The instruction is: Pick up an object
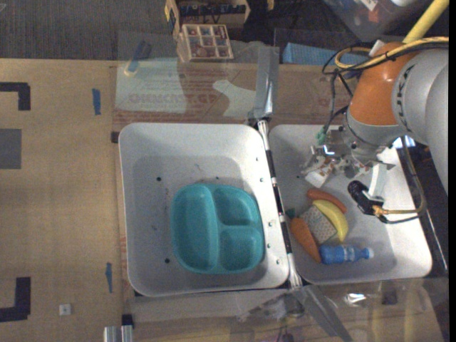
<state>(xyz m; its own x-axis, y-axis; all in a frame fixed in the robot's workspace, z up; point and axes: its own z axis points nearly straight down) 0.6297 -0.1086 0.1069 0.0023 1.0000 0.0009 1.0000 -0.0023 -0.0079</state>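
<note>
Where wrist looms — gripper (329, 164) fingers obscured

The left bin (142, 155), in the middle of the frame, looks like smooth white plastic with a soft sheen, and the right bin (413, 255) matches it. In the left bin lies a teal divided tray (216, 228), smooth plastic, slightly glossy. Lower right, the banana (335, 216) and the carrot (304, 238) have the even, waxy look of toy plastic, and the blue bottle (343, 254) looks glossy. The bench (57, 212) at left is matt, pale wood or board. Upper right, the arm (399, 98) shows smooth painted shells, grey and glossy orange. At top, a cardboard box (205, 6) looks matt brown.
</note>
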